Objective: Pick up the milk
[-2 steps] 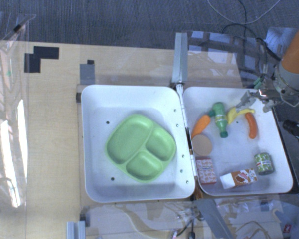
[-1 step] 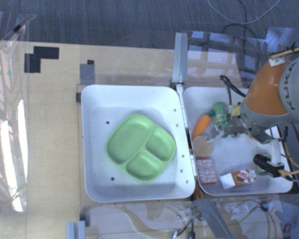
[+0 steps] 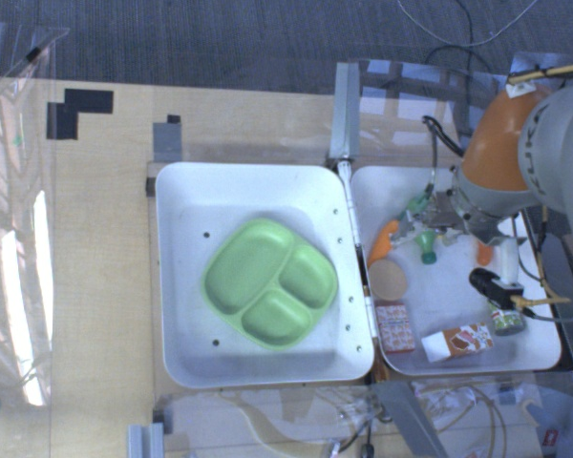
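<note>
Milk carton (image 3: 458, 342) lies flat at 5 o'clock of right bin (image 3: 550, 356), apart from my fingers (image 3: 437, 219); their spread I cannot tell. I should descend square across carton's narrow width.

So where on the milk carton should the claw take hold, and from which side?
The milk carton lies flat near the right bin's front wall, long axis running left-right. Probably best: descend from above and pinch across its short width mid-body, clear of the small box at its white end.

Milk carton (image 3: 458, 342) flat near right bin's front edge
</note>
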